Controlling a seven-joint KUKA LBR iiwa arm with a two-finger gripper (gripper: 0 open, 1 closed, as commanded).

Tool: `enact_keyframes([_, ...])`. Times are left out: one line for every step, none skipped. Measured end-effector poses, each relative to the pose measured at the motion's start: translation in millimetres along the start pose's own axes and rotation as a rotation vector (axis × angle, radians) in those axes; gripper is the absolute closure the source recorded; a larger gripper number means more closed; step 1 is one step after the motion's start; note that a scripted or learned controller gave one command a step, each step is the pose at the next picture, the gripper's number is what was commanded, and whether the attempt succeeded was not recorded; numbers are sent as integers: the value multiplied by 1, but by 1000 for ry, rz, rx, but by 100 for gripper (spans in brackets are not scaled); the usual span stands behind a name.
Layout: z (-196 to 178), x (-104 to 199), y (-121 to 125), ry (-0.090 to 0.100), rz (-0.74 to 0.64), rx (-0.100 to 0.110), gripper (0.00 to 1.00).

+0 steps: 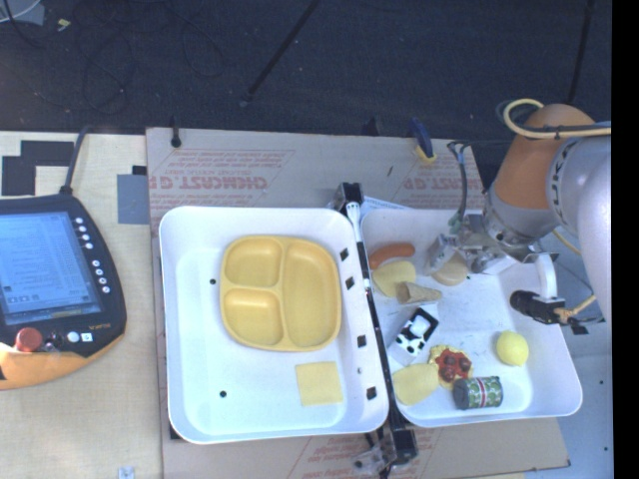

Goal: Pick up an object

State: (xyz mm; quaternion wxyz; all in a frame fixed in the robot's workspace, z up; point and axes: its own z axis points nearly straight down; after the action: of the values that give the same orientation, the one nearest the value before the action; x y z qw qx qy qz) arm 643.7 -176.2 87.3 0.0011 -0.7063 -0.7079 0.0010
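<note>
Arm reaches from right; hand (461, 257) seemingly lowered.

One fixed camera hangs above the bench, looking down at a slant — both the left bin (190, 267) and the right bin (544, 367) fit in frame, the arm (559, 183) entering from the right.
</note>
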Motion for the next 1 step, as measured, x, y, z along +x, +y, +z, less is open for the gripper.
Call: enact_keyframes([0, 0, 0, 0, -1, 0, 0])
